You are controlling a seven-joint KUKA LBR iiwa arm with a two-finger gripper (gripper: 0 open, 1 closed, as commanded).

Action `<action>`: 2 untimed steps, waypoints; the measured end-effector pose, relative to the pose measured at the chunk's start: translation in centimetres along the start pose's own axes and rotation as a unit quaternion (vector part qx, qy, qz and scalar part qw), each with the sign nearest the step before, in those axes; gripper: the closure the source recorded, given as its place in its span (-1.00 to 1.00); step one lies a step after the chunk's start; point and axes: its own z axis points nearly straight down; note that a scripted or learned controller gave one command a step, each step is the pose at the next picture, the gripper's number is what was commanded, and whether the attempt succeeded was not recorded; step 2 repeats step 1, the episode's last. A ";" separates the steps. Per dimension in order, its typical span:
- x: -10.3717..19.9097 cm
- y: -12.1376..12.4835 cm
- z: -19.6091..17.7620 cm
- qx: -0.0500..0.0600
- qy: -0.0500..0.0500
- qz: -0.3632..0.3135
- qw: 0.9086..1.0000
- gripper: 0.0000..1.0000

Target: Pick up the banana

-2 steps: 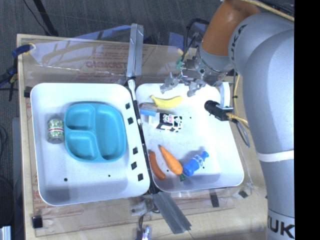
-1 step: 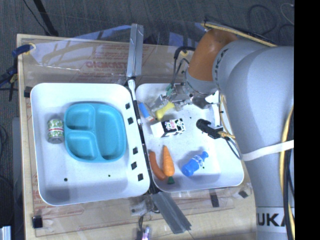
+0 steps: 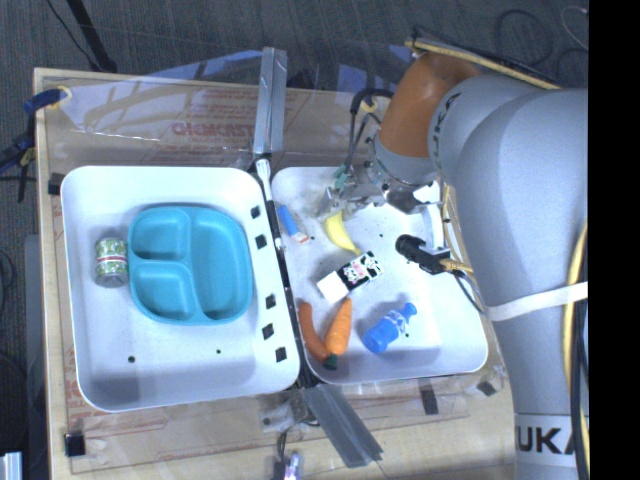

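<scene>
Wooden bench (image 3: 150, 408) with two shallow white bins on it. Left bin (image 3: 90, 368) has a small striped can (image 3: 112, 260) and a blue sectioned plastic tray (image 3: 192, 264). Right bin (image 3: 460, 338) holds the small yellow banana (image 3: 340, 232) near its far edge, lying loose, so nothing's picked up yet. Gripper (image 3: 345, 190) sits just above it; can't tell how it's set.

- A yellow curved banana (image 3: 341, 232) is seen.
- A blue plastic divided tray (image 3: 191, 264) is seen.
- An orange carrot (image 3: 339, 327) is seen.
- A black-and-white patterned box (image 3: 350, 275) is seen.
</scene>
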 end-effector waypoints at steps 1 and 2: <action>4.2 -5.4 -9.0 -0.002 0.000 0.042 0.999 1.00; 4.2 -5.4 -9.0 -0.002 0.000 0.042 0.999 1.00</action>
